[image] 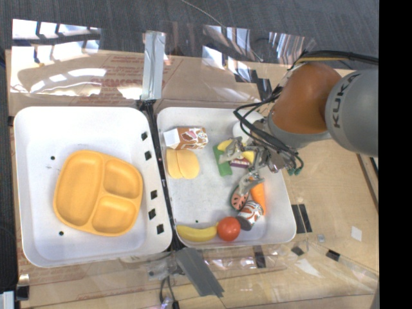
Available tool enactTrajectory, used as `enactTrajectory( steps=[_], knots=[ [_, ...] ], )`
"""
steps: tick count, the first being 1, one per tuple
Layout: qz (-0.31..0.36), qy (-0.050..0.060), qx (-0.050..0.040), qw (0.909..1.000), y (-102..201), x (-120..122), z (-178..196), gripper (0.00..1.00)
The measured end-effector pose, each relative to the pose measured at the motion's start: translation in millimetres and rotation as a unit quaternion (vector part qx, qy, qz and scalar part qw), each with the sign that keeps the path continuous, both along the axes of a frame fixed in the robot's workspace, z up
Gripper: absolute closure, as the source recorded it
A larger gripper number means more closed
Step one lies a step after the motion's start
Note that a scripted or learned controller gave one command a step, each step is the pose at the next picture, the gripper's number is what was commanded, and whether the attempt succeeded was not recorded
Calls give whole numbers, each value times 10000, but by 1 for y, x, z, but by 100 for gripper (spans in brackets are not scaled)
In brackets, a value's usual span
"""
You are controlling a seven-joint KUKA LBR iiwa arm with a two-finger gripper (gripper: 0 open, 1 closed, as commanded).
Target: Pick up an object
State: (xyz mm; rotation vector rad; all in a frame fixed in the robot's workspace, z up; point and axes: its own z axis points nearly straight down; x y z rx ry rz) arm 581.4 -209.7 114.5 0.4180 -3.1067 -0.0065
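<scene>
The right bin (199, 201) holds a small brown and white carton (186, 137), a pale yellow bread-like piece (183, 164), a green and yellow item (224, 155), an orange carrot (257, 194), a patterned toy (243, 197), a banana (196, 233) and a red tomato (228, 229). My gripper (248, 158) hangs low over the bin's right part, just beside the green and yellow item and above the carrot. Cables and the orange wrist band (302, 102) cover much of it.
The left bin (38, 127) holds a yellow divided tray (98, 191). A black hinge strip (156, 172) runs between the bins. Cardboard and reflective foil lie behind the bins. The grey arm (354, 108) comes in from the right.
</scene>
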Motion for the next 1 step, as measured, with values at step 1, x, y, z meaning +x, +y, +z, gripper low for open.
enactTrajectory(
  steps=[1],
  knots=[
    [-418, -41, -11, 9991, 2, -59, -23, 0]
  ],
)
